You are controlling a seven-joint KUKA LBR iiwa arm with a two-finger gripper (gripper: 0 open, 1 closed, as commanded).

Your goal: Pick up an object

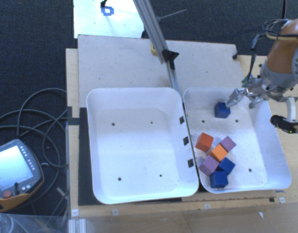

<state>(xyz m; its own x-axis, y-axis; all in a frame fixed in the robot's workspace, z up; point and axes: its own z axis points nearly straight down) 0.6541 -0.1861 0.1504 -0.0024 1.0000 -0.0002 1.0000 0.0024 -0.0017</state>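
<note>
Overhead view of the table (129, 62) with two white bins side by side. The left bin (98, 130) and the right bin (277, 154) meet at a shared edge. The arm (285, 47) enters from the right and carries its gripper (242, 99) above the far part of the right bin. The fingers (233, 99) appear spread apart, with nothing between them.

A lone blue cube (222, 110) lies just beside and slightly below the fingertips, apart from the rest. Nearer the front of the same bin sits a cluster: an orange-red cube (204, 142), an orange cube (219, 153), two purple cubes (228, 143) and (209, 165), and two further blue cubes (227, 165) and (219, 179), several of them touching.

Progress: judged from this view, the task is at the approach stage. No cube is lifted or gripped. What remains is to lower the fingers around a cube, most likely the lone blue one, close on it and raise it.
</note>
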